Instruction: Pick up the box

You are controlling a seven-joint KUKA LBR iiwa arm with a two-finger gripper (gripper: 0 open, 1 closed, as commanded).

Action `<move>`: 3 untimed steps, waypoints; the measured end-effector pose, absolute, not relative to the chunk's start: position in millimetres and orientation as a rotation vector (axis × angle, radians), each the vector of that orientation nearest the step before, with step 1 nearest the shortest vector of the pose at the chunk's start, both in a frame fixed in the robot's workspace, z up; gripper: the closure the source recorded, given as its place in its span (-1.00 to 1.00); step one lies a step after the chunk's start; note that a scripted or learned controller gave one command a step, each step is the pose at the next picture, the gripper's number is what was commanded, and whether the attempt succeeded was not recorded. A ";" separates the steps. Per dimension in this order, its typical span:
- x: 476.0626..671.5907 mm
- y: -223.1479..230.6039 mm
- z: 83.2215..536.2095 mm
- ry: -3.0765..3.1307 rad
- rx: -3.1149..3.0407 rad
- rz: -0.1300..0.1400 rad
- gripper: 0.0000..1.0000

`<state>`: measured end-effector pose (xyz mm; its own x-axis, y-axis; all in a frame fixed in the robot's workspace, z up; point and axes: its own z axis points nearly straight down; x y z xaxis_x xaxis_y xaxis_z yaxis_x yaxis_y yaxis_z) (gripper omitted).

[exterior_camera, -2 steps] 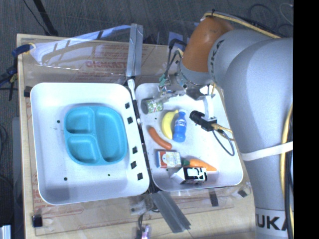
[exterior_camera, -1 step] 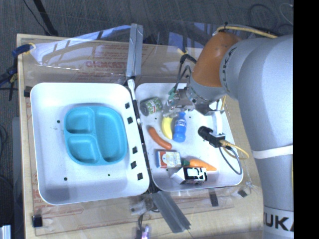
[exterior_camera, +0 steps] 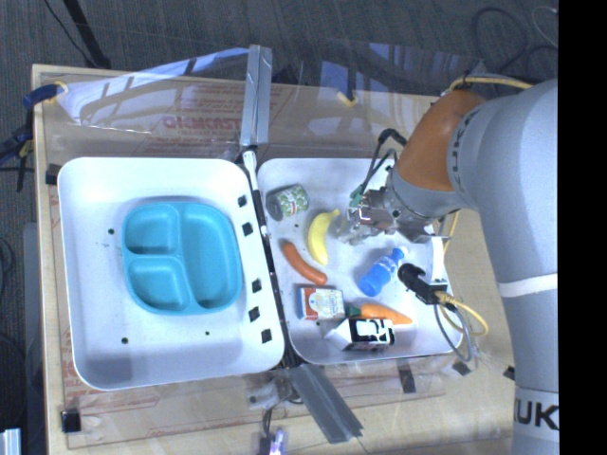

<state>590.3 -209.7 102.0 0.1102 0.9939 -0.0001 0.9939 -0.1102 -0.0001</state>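
Observation:
The box [exterior_camera: 321, 302] is a small red and white carton lying near the front of the right bin [exterior_camera: 417, 173], left of its middle. My gripper [exterior_camera: 362, 218] is low over the bin's middle, just right of a yellow banana [exterior_camera: 320, 235] and above a blue bottle [exterior_camera: 379, 271]. It is well back from the box and to its right, with nothing visibly between its fingers.
In the right bin also lie a green can [exterior_camera: 288, 200], an orange-red sausage [exterior_camera: 302, 262], a carrot [exterior_camera: 386, 314] and a black packet with a white label [exterior_camera: 370, 332] beside the box. The left bin [exterior_camera: 85, 282] holds a blue divided plate [exterior_camera: 182, 257].

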 end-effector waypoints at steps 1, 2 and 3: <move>638.9 -191.6 119.8 2.629 1.712 0.001 -1.00; 627.3 -194.9 118.9 2.528 1.872 -0.002 -1.00; 637.4 -186.3 111.8 2.782 1.459 0.000 -1.00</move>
<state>637.4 -186.3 111.8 -0.5688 0.8225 -0.0005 0.8225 0.5688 0.0001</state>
